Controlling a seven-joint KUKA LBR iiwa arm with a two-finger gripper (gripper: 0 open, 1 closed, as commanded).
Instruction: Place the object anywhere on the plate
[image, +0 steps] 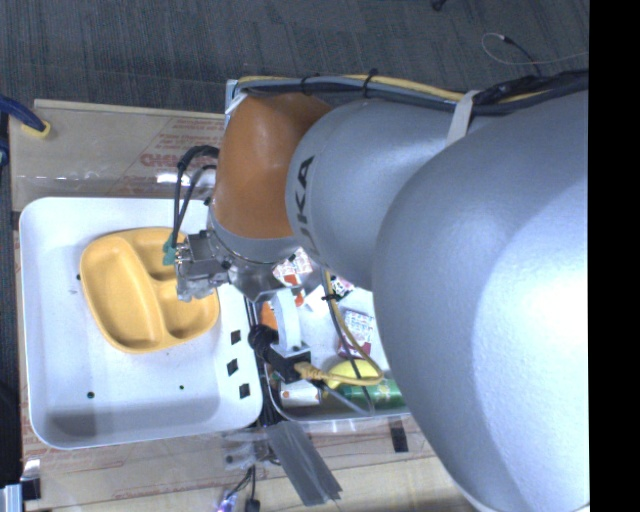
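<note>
Left white bin (50, 400) held a yellow plate (125, 290); gripper (190, 265) hovered at its right edge, jaws' state indiscernible.

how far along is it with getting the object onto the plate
Done: the grey arm with its orange band has reached over the left white bin, and the gripper sits at the right edge of the yellow divided plastic plate. In hand: something small and greenish shows at the gripper, too hidden to call held. Left: nothing visibly rests on the plate's compartments, so the placing looks undone. Other items lie in the right bin.
</note>
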